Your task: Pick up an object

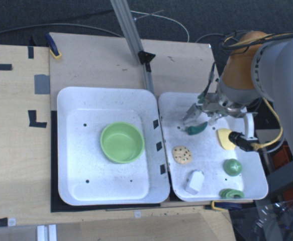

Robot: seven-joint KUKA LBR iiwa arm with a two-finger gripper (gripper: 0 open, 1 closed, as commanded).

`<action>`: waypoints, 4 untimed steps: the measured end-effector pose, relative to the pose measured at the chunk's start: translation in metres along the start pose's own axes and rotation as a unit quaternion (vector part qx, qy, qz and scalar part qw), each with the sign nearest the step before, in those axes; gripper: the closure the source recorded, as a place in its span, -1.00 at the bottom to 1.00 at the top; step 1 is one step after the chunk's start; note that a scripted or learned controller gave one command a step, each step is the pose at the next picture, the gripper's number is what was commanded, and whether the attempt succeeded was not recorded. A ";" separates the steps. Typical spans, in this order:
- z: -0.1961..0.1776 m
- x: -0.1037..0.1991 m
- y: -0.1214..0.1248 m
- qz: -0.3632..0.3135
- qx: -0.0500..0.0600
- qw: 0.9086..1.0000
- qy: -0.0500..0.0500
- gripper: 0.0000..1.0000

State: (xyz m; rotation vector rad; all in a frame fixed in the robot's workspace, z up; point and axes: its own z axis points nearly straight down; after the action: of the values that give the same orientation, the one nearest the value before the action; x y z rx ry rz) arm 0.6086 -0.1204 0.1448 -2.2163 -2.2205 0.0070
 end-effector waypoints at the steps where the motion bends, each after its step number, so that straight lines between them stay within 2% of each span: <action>1: 0.046 -0.003 0.003 0.001 -0.007 1.000 -0.004 -1.00; 2: 0.041 0.001 0.000 0.000 -0.002 1.000 0.000 1.00; 4: -0.054 0.008 -0.010 0.000 -0.004 1.000 0.000 1.00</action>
State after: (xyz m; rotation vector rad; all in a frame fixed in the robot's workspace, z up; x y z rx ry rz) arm 0.5987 -0.1128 0.1992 -2.2216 -2.2242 -0.0021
